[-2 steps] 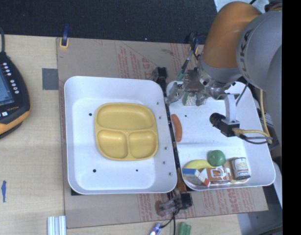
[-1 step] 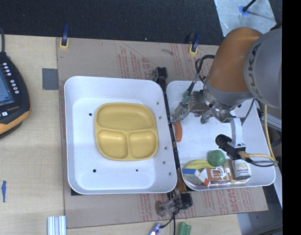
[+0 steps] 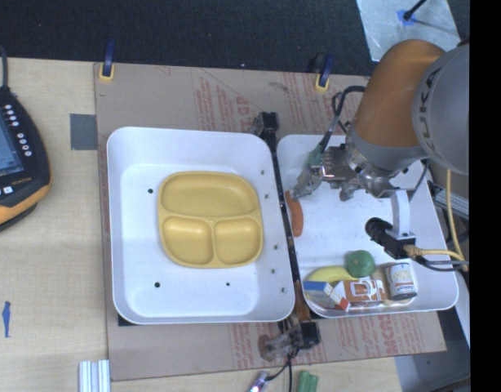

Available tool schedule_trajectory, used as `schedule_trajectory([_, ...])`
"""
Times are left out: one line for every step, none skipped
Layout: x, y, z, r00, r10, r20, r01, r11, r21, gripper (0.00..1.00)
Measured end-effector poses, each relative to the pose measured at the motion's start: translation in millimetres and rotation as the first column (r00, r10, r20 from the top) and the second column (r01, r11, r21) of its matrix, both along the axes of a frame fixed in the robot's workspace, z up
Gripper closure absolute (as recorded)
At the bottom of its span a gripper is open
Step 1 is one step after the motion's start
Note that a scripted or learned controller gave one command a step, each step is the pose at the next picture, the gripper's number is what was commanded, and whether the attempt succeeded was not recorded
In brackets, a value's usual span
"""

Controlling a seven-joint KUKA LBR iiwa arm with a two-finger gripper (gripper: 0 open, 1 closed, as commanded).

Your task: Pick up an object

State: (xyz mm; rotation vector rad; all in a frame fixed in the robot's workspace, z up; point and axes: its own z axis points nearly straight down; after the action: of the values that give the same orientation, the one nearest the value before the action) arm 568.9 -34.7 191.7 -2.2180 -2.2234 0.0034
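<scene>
My bench carries a brown cardboard sheet [image 3: 193,96] held by two blue clamps [image 3: 108,60] at its far edge. A grey tape patch [image 3: 83,131] sits on the sheet's left margin. My teach pendant [image 3: 14,166], black with an orange rim, lies on the wood at the far left, its screen facing up. A small blue mark [image 3: 6,317] shows on the wood near the left edge. A ribbed light-coloured strip [image 3: 94,374] lies at the near edge. Beyond the bench, dark carpet [image 3: 193,11] bears a pale sheet [image 3: 397,15] at the far right.
</scene>
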Motion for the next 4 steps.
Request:
schedule_trajectory([54.3, -7.0, 0.2, 1.0, 0.001, 0.0, -0.001, 1.0, 0.001, 0.0])
schedule_trajectory([16.3, 21.0, -0.2, 1.0, 0.004, -0.002, -0.004, 1.0, 0.0, 0.0])
schedule_trajectory([9.6, 9.4, -0.1, 1.0, 0.002, -0.004, -0.002, 1.0, -0.001, 0.0])
schedule_trajectory([8.0, 1.6, -0.1, 1.0, 0.002, -0.005, -0.002, 1.0, 0.0, 0.0])
